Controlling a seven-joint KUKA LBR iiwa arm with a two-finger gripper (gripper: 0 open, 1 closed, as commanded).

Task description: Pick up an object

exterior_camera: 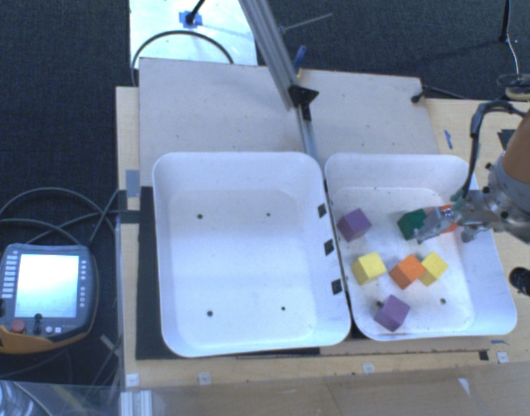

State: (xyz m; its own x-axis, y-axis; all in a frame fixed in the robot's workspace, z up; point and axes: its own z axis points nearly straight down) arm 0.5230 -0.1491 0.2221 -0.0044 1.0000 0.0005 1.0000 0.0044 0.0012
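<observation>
A pale wooden bench (369, 380) stands on dark carpet, with two shallow white bins side by side on it and a teach pendant (41, 297) lying on the floor off the bench's left side.

Nearest the camera, in the right bin (499, 315), a purple block (391, 312) sits close to the front wall. Just behind it come a yellow block (368, 268), an orange block (408, 270) and a second yellow block (434, 267) — the orange and the second yellow touch or nearly touch. Further back, a second purple block (354, 224) lies near the wall shared with the left bin (173, 232), and a green block (411, 224) lies just beside the gripper (434, 224).

The gripper reaches in from the right, low over the right bin, its tip at the green block's right side. Whether the fingers are spread or pinched I cannot tell; they blur into the block and some orange-red parts there. Nothing shows the block between them, so I would not count it as held.

The green block looks like the likely target, judging by where the gripper is. To do this step well, the fingers should straddle the block squarely across two flat faces rather than a corner, and come down far enough to seat on its sides before closing. A grazing approach from one side could simply push it toward the purple one. Lifting straight up keeps clear of the bin's far wall.

Beyond the bins lie a bare board (247, 102) and a slanting metal pole (269, 33).
</observation>
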